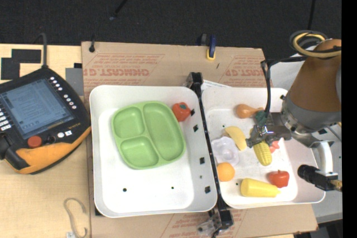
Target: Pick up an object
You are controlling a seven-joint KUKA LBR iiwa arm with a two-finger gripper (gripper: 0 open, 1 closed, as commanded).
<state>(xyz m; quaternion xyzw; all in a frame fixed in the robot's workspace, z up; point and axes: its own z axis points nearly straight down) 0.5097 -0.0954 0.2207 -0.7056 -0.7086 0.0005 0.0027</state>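
We judge this to be the approach step: our gripper point(261, 134) hangs low in the right bin point(290, 195), right at the far end of the toy corn cob point(263, 152), which looks like the object being gone for. We cannot tell how its jaws stand, nor whether it is touching the cob; nothing can be made out between them, so we count nothing as held. The next move, as we read it, calls for settling squarely over the cob and closing across its narrow width before lifting. The cob lies crowded: a yellow banana-shaped piece point(236, 137) sits just to its left, a small red piece point(274, 145) peeks out at its right, and a clear plastic item point(225, 150) rests further left, any of which could be nudged or caught. Nearer us lie an orange ball point(225, 171), a yellow block point(258, 189) and a red tomato-like piece point(279, 178); a tan piece point(245, 111) lies at the far side. In the left bin point(145, 200) stand a green divided plate point(148, 134) and a red toy point(181, 111) touching its far right rim, well out of the way.
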